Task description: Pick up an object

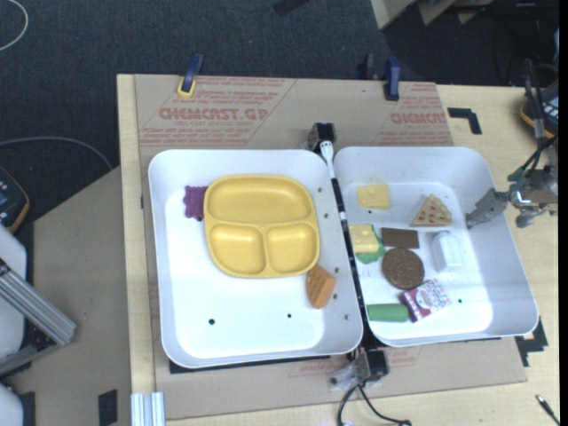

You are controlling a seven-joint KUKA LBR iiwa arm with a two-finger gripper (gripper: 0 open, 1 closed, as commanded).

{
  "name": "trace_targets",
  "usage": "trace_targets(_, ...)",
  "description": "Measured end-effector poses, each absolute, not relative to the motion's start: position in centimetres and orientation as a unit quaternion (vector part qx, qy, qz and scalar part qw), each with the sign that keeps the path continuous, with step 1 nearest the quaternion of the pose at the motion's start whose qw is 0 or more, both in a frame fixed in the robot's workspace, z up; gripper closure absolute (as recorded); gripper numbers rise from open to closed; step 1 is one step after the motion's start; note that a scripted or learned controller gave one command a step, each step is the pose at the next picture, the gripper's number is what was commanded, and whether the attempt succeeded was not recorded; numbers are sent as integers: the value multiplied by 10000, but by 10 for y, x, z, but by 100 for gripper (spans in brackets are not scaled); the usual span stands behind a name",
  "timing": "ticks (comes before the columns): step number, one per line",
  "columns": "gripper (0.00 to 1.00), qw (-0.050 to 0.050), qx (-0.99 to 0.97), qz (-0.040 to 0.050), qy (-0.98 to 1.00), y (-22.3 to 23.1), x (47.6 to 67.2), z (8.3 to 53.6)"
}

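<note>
Brown protective sheet point(293, 105) on bench, far of bins: red print "CHEMCAST G.P" at left, repeated partly at right, "CHEMCAS…". Smaller lines beneath illegible.

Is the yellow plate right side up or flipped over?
Right side up. The yellow plate lies flat in the left bin, and its three hollow sections face up, with nothing in them.

Dark carpet floor point(106, 25) around bench point(266, 105)

Small toy foods point(404, 268) lie scattered flat in right bin point(497, 273).
</note>
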State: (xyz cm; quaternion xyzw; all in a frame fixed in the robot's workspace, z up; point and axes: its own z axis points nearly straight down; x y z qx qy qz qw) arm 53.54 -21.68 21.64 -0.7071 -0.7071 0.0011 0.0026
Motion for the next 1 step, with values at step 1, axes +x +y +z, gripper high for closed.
trace_targets(1, 0, 37, -7074, 14, -7068, -217, 525, 159)
